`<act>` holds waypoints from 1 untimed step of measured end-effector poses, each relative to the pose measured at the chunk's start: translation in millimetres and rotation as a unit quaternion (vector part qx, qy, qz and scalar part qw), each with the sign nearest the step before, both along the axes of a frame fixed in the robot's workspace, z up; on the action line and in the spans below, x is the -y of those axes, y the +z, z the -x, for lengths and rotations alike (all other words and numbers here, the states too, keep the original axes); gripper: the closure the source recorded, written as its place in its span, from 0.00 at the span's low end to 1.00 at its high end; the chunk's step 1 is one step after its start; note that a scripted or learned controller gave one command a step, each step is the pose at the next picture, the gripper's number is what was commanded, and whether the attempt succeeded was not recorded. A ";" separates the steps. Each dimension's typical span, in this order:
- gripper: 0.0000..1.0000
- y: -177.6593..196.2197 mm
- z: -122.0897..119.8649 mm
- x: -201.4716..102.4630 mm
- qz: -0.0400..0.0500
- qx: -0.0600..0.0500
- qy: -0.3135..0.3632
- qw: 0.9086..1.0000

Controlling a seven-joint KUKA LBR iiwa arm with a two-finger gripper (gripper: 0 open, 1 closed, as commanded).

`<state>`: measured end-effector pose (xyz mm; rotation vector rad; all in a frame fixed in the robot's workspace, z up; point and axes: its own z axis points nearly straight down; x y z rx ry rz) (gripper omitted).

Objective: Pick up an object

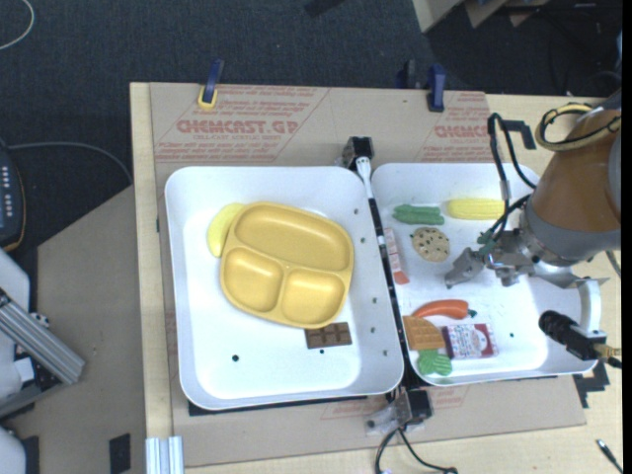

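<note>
The counter carries cardboard printed "CHEMCAST", partly hidden by both bins. The left bin holds a yellow divided plate covering a yellow item at its 9 o'clock. In the right bin, the tool stands with fingers spread wide, empty, at 3 o'clock of the cookie. The red packet label is illegible.

Bright, even overhead light; soft shadows; slightly blurry.

The arm was grey with an orange band, black cables looping over it, ending in a grey metal claw.
</note>
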<state>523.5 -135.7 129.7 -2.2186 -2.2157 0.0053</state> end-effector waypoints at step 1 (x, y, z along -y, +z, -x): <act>0.00 -48.0 1.0 -0.8 0.000 0.001 0.000 1.000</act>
